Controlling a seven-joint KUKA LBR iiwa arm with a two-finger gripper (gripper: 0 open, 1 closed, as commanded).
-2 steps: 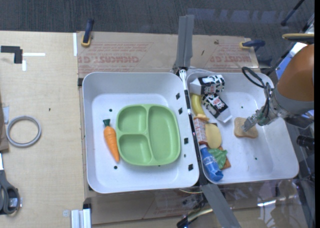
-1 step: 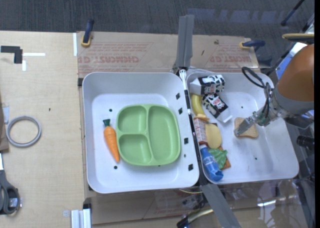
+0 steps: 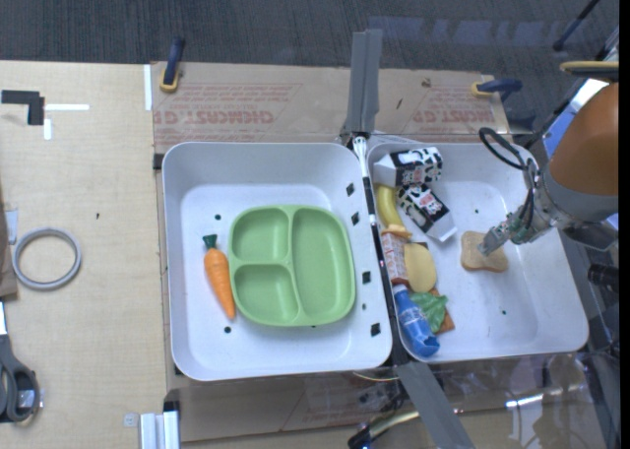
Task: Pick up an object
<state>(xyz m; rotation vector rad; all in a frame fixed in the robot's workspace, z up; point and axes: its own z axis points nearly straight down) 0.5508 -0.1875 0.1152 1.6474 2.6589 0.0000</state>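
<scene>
In the right bin (image 3: 532,324) a tan bread-shaped toy (image 3: 480,251) lies near the middle. My gripper (image 3: 503,236) sits at its right upper edge, touching or just over it. Along the bin's left wall lie a black-and-white cow-print carton (image 3: 417,165), a second black-and-white packet (image 3: 425,207), a banana (image 3: 389,208), a striped snack packet (image 3: 394,258), a pale yellow potato-like piece (image 3: 420,267) and a blue bottle (image 3: 413,324) with green leaves. The left bin (image 3: 187,329) holds a green divided plate (image 3: 293,265) and a carrot (image 3: 220,278).
The arm with its orange band (image 3: 591,147) comes in from the right over the right bin's rim. A grey tape ring (image 3: 42,257) and scissors (image 3: 18,393) lie on the bench at far left. The right bin's right half is bare white floor.
</scene>
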